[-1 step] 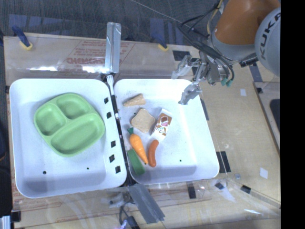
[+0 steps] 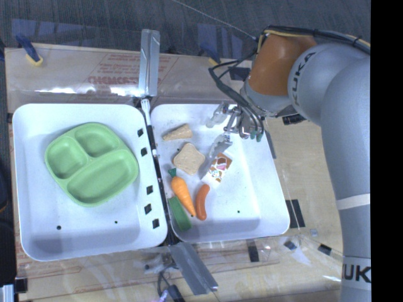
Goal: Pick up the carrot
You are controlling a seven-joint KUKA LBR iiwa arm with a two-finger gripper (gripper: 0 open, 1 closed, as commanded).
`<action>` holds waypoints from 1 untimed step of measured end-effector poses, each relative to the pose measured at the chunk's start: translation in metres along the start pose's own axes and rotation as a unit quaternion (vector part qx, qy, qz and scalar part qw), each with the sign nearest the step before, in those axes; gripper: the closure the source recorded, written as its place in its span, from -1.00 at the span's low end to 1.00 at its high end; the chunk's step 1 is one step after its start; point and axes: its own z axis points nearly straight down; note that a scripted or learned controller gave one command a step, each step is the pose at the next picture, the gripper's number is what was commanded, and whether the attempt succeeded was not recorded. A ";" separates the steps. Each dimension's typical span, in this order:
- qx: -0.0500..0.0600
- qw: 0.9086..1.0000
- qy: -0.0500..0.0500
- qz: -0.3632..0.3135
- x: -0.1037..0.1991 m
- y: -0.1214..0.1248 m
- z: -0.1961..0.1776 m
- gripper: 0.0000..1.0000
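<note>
Carrot-picking is our job, so we start with the widest pieces and work down. Our grey arm with its orange band (image 2: 280, 65) reaches in from the right, bent over the far side of the right-hand shallow white bin (image 2: 252, 212), which puts its wrist above the food rather than over the neighbouring left-hand white bin (image 2: 31, 231). That left bin holds a green three-compartment plastic plate (image 2: 92, 162), lying flat and well apart from everything we need.

In the right bin the items crowd toward the dividing wall. A tan slice of toy bread (image 2: 188, 158) lies near the middle, with a smaller pale wedge of bread (image 2: 177, 132) just beyond it. A small red and white printed packet (image 2: 218, 167) lies beside the slice. A slim orange-red toy sausage (image 2: 201, 201) lies near the front.

The orange tapered toy carrot (image 2: 182, 194) lies flat close to the divider, between the sausage and the wall, its end touching a dark green piece (image 2: 179, 214). Our two-finger gripper (image 2: 217, 148) hangs above the packet, near the bread and apart from the carrot; it holds nothing we can see, and whether it is spread or closed we cannot tell. We judge the close wall and sausage leave little room for a grasp
</note>
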 end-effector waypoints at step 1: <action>0.000 1.000 -0.007 0.012 0.032 0.069 0.029 -1.00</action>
